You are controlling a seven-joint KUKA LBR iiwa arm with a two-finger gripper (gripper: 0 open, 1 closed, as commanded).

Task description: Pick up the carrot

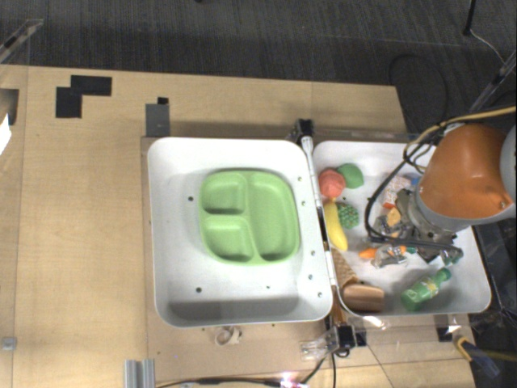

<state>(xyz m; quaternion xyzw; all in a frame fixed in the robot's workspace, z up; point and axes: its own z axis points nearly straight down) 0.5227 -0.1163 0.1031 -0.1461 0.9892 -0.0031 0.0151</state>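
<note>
The carrot (367, 254) seems to be the small orange piece on the floor of the right bin (477, 297), left of centre. My gripper (396, 249) hangs low over the bin just right of that piece, under the arm's orange band (467, 175). The wrist and cables cover most of the gripper. I cannot tell whether it touches the carrot.
The right bin also holds a yellow banana (334, 226), a pink-red fruit (332, 183), a green round item (350, 175), a bumpy green piece (348, 214), a tan bread piece (363, 298) and a green bottle (426, 289). A green divided plate (246, 215) lies in the left bin (174, 241).
</note>
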